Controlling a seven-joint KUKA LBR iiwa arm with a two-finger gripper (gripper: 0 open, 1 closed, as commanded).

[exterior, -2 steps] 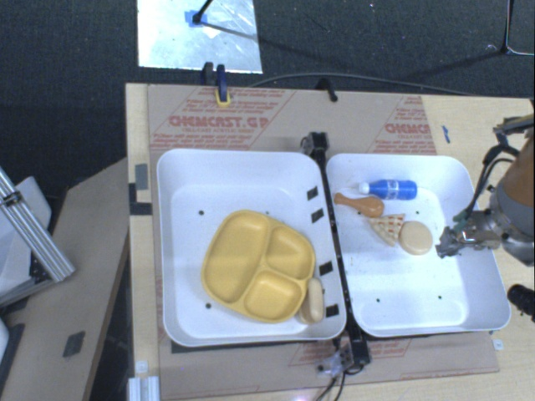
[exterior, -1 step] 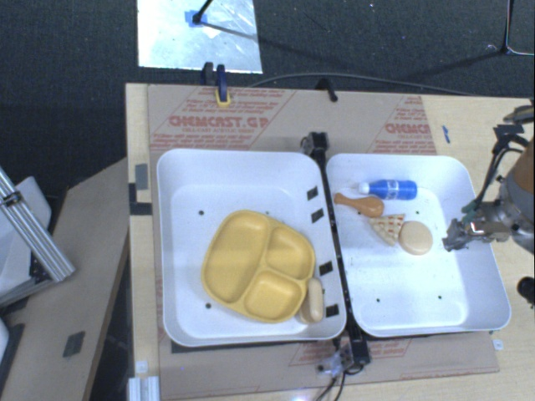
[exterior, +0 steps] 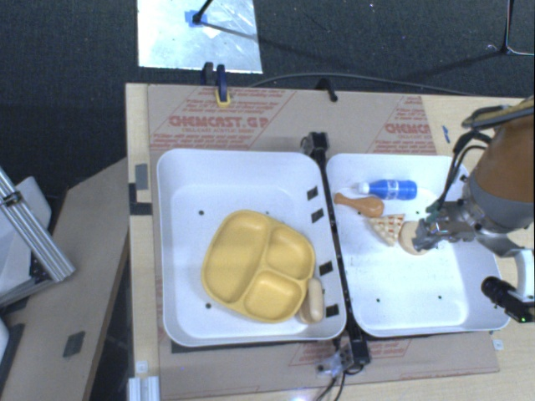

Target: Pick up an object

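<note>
Two white bins sit side by side on the bench. The right bin (exterior: 418,303) has a few small things bunched up near its far edge, close to the wall it shares with the left bin (exterior: 188,190). There is a blue bottle (exterior: 387,190) lying on its side, a tan toy shaped like a drumstick (exterior: 358,203) just in front of it, a waffle-looking wedge (exterior: 388,226), and a pale round piece (exterior: 410,239) touching that wedge. The arm comes in over the right edge of the right bin, and its gripper (exterior: 426,234) hangs low right at the round piece — almost on top of it. I cannot tell how the tool is set, because its dark tip blurs into the thing under it. I also can't see anything lifted, so I would say nothing is picked up yet. The thing to watch is this: the round piece lies just to the left of the tool's tip, toward the shared wall, with the wedge pressed against its far-left side. A grab here could catch both or push one away. The bottle's long side runs along the far edge, left to right. In the left bin sits a yellow tray (exterior: 257,266) with a beige roll (exterior: 313,300) by its near-right corner — well apart from the arm.
</note>
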